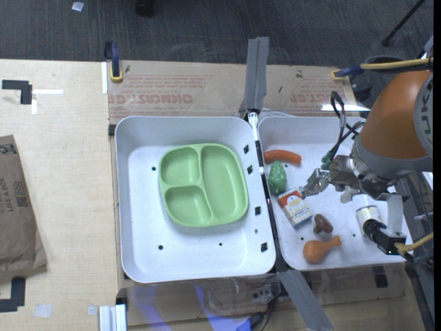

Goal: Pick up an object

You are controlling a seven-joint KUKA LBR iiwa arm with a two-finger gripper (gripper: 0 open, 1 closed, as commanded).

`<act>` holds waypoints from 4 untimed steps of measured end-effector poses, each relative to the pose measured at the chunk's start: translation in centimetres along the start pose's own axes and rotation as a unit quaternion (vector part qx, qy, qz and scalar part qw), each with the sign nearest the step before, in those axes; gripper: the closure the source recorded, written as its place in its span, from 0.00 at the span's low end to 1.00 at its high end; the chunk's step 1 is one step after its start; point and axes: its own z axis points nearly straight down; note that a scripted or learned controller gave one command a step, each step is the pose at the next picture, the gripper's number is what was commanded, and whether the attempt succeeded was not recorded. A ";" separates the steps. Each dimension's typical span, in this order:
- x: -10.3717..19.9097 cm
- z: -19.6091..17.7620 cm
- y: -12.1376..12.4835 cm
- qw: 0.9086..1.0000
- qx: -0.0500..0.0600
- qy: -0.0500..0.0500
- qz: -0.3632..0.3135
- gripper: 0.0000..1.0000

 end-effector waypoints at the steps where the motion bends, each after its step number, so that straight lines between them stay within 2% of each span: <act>1: -1.8 5.2 -1.7 1.000 0.001 0.000 0.024 0.00; 2: -1.4 0.0 -2.3 0.999 0.000 0.000 0.034 0.00; 3: -1.9 10.0 -2.3 0.999 0.000 0.001 -0.052 0.00; 4: -2.0 9.2 -2.3 0.999 0.001 0.000 -0.049 1.00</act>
